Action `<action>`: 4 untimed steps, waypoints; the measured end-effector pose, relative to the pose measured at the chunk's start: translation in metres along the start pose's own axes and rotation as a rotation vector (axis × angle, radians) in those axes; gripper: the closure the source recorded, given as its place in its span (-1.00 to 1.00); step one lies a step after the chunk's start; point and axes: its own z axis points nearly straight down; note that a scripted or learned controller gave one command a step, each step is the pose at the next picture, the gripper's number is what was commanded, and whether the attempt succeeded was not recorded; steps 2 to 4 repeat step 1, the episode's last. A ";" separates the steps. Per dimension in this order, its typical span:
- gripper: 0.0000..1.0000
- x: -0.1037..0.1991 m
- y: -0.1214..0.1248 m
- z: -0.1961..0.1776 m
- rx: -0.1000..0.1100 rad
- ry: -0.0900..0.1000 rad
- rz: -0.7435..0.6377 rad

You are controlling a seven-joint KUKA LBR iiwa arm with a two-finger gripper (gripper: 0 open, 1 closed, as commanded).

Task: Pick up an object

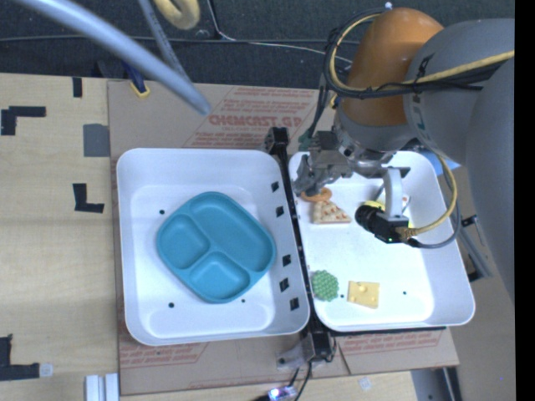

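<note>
My gripper [318, 176] hangs low over the back left part of the right bin [418, 307], under the orange wrist band. Directly below its tip lies a small orange piece [315, 196], and just beside that a tan cracker-like slice [331, 214]. Nearer the front of the same bin sit a green broccoli-like ball [325, 286] and a yellow cheese wedge [363, 294]. Nothing shows between the gripper's tips from this angle.
The left bin [134, 174] holds a blue divided plate [216, 246]. A black divider strip [288, 224] runs between the two bins. A black and yellow fitting with cable [383, 221] hangs from the arm over the right bin's middle.
</note>
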 end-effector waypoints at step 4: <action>1.00 0.062 0.014 0.008 0.000 -0.001 -0.001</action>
